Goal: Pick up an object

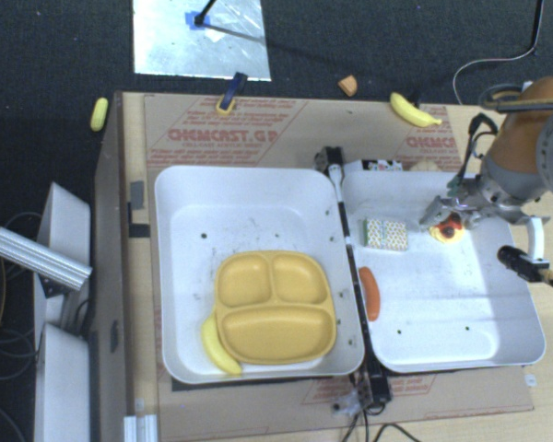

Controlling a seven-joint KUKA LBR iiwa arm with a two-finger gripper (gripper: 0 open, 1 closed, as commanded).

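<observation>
My gripper [449, 217] is down in the right bin [461, 339], near its far right side, and it stands open. A small orange and yellow object [447, 232] lies on the bin floor just at the fingertips, partly covered by them. A patterned green and white pad [385, 234] lies to the left of the gripper. An orange carrot-like piece [370, 294] lies along the bin's left wall. In the left bin [194, 201] a yellow divided plate [275, 304] sits with a yellow banana [217, 346] at its lower left.
The grey arm with its orange band [525, 145] comes in from the upper right. A black part [523, 263] hangs over the right bin's right rim. Outside the bins lie a banana [413, 110], a small orange piece [348, 86] and a yellow piece [99, 113].
</observation>
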